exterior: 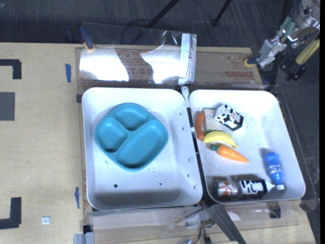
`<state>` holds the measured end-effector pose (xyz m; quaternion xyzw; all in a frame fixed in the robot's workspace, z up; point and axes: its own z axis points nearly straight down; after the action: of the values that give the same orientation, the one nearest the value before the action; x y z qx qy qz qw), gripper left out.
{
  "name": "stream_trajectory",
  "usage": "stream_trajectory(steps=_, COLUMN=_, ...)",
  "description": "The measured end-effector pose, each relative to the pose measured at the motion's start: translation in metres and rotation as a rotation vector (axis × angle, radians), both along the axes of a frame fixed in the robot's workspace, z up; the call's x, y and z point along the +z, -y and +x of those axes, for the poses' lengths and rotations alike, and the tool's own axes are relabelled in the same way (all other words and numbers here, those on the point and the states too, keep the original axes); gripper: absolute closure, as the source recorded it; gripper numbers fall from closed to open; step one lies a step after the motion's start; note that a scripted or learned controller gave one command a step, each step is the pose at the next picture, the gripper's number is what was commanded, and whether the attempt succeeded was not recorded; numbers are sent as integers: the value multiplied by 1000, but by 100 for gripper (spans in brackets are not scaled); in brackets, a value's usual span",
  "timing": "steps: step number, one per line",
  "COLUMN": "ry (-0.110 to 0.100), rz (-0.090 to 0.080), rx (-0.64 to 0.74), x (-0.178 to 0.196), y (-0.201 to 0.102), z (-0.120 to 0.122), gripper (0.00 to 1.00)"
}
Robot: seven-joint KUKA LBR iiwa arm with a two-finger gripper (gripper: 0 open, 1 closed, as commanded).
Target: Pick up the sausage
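The sausage [200, 124] lies at the right bin's [284, 117] left wall, touching a banana [221, 138], with a carrot [231, 154] and cow-print toy [228, 117] close by. The gripper [277, 44] hangs at upper right, outside the bins; its grip I cannot tell.

Sausage [200, 124] is jammed against the bin wall [193, 131] — banana [220, 138] touching its right side, open from above.
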<state>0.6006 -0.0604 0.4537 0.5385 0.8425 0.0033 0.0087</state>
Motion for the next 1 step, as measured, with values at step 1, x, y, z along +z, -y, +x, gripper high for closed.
stream_trajectory(steps=1, ry=7, rz=-1, rx=1, x=11, y=0, z=1, gripper=100)
